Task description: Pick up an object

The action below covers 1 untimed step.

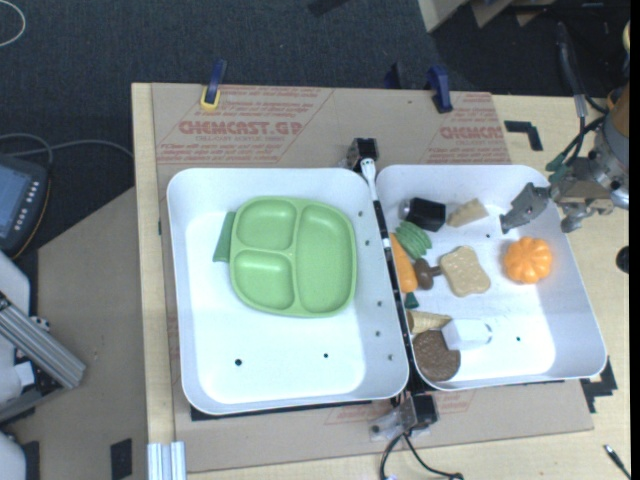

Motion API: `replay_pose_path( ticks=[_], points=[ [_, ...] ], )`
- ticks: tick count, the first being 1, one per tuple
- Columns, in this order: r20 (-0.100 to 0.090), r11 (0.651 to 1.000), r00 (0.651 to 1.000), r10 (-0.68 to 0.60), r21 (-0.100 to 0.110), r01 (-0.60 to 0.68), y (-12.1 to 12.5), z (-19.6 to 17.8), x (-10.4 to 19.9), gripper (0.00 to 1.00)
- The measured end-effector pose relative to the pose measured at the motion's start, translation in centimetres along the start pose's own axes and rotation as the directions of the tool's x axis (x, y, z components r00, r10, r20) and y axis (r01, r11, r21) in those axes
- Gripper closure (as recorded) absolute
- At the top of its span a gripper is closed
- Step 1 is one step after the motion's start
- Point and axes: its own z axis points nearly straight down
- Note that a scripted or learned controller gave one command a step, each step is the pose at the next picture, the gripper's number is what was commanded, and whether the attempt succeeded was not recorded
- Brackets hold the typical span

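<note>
Gripper [545, 208] looks open, empty, near right bin's [590, 313] far-right corner above the pumpkin [527, 259]; round, prob slips out.

not much of the arm [612, 138] to look at, it's cut off by the frame edge. what's visible is a pale grey rounded body with a bit of orange on it near the top. dark cables loop down along it toward the wrist. the gripper [548, 208] end is a blocky grey metal piece with a greenish bit where it mounts, and grey fingers [521, 210] that look flat and angular, kinda like bent plates. too blurry to make out screws or markings.
</note>
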Motion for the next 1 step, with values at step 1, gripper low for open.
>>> replay_pose_path(
  ticks=[1],
  points=[
    [0.002,1.000,1.000,-0.002,-0.012,0.002,0.20,-0.62,0.02,0.00]
  ],
)
